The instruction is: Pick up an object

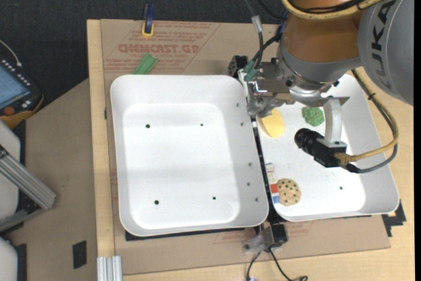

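Observation:
In the right bin (368, 197), a yellow rounded piece (272, 124) lies near the left wall. A green knobbly object (314, 116) sits to its right, and a chocolate-chip cookie (288, 191) rests near the front left corner. My gripper (262, 101) hangs low over the bin's back left part, just above and touching the top edge of the yellow piece. The wrist's bulk hides the gripper's tip. Nothing visibly hangs from it.
The left bin (131, 95) sits beside the right one; their walls meet at a seam (255, 141) right by the gripper. A black cable plug (317, 147) from the arm dangles over the right bin. A green scrap (145, 64) and a blue clip (148, 15) lie behind the left bin.

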Robot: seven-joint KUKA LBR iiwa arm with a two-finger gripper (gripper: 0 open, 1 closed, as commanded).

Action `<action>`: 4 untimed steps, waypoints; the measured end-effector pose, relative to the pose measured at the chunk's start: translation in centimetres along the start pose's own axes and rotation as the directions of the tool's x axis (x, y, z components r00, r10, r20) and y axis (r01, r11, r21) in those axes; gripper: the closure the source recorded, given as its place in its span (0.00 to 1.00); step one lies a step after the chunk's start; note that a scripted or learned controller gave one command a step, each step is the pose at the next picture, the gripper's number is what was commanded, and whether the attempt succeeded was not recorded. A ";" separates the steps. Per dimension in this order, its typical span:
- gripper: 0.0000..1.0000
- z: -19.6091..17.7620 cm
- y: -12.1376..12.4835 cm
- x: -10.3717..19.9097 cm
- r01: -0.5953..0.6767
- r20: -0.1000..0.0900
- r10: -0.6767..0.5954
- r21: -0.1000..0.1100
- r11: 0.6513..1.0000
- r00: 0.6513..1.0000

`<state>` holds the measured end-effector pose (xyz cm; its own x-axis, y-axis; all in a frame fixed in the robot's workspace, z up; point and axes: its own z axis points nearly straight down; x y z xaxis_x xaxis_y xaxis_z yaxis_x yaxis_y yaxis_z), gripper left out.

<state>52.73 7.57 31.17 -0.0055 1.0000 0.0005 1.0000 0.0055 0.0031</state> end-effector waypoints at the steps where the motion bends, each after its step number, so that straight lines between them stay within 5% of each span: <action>1: 1.00 -0.3 -3.9 -4.9 -0.010 0.001 0.010 0.008 1.000 1.000; 2: 1.00 0.2 -4.9 -11.9 -0.013 0.002 0.013 0.005 1.000 1.000; 3: 1.00 -1.6 -4.8 -4.1 0.003 -0.001 -0.003 -0.001 1.000 1.000; 4: 1.00 0.7 -4.9 -11.9 -0.013 0.001 0.013 0.007 1.000 1.000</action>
<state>47.88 -4.36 30.48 0.0071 1.0000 -0.0007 1.0000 -0.0071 -0.0037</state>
